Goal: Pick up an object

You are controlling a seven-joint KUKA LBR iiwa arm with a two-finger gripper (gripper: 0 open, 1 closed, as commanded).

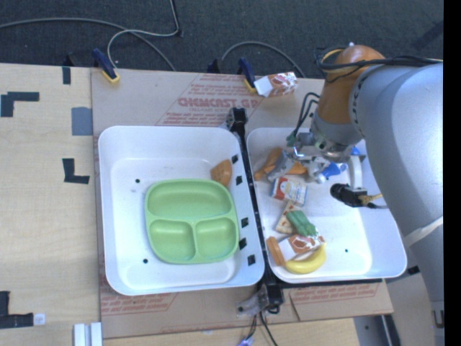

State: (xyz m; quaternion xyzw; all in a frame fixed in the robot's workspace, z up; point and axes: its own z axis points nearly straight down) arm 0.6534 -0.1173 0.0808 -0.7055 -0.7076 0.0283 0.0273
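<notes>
End effector [310, 154] down in far half of right bin [374, 262], amid the clutter. Open or closed: cannot tell from this angle.

Count, right bin, all items lying on bin floor:
- 2 red-and-white packets, one [289, 190] just beside end effector, other [301, 245] toward near end.
- 1 banana [306, 263] at near end, touching the second packet.
- 1 green-topped wedge [297, 223] between the two packets.
- 1 orange stick [274, 249] by the dividing wall, just beside banana.
- orange pieces [270, 163] close to end effector on the divider side; number unclear.
- 1 blue item [333, 170] on the other side of end effector, partly hidden.

Count, left bin [115, 193]:
- 1 green plate [191, 220], three compartments, flat at centre.
- 1 orange chunk [222, 170] near far corner by the divider, apart from plate.

On bench [43, 215], outside bins:
- 1 third packet [277, 83], red and white, beyond right bin.
- 2 blue-and-yellow clamps, one [106, 65], other [246, 74], along far edge.
</notes>
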